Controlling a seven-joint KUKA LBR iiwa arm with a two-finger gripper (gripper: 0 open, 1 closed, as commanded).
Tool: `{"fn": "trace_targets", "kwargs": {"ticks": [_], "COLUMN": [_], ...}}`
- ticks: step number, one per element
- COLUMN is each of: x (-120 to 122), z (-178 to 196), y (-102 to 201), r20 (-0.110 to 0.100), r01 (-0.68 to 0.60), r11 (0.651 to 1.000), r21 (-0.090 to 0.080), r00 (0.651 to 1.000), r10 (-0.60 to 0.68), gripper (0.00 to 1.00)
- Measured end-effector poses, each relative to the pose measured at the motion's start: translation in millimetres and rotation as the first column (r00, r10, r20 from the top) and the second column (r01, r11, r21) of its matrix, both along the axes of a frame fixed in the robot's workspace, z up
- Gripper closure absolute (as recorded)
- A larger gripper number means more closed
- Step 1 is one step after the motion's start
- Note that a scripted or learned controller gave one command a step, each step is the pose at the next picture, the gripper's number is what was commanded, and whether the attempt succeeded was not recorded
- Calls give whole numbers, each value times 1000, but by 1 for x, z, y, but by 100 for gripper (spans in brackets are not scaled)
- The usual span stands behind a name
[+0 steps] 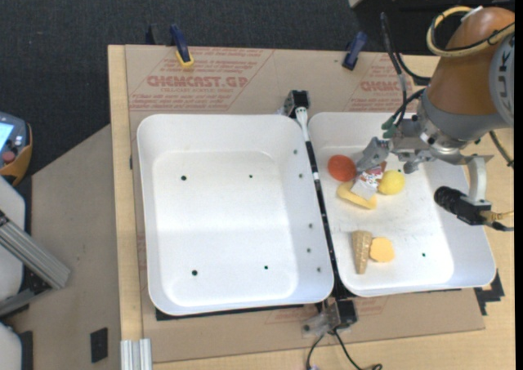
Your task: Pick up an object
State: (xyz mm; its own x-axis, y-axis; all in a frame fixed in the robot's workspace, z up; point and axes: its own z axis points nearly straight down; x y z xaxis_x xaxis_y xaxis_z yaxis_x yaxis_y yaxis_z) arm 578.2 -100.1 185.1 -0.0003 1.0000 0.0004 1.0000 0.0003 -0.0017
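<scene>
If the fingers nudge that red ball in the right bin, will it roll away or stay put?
The red ball looks round and smooth, so it would probably roll on the flat floor of the right bin. The yellow block beside it might stop it on that side. Its glossy surface could slip from the gripper.

All the objects lie in the right bin (458, 278). A red-orange ball (341, 167) sits near its left wall; just right of it, a pale yellow block (357, 197) and a yellow ball (393, 183). Toward the front edge lie a tan wedge (361, 251) and an orange piece (382, 251) — touching.
</scene>
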Motion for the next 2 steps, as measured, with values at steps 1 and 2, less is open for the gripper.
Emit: {"fn": "trace_targets", "kwargs": {"ticks": [1, 2], "x": [-11, -7], "z": [-106, -90], "y": [7, 7], "r20": [-5, 8], "r01": [2, -1], "r11": [1000, 1000], "r21": [1, -2], "r00": [1000, 1000], "r10": [-2, 1], "gripper": [0, 100]}}
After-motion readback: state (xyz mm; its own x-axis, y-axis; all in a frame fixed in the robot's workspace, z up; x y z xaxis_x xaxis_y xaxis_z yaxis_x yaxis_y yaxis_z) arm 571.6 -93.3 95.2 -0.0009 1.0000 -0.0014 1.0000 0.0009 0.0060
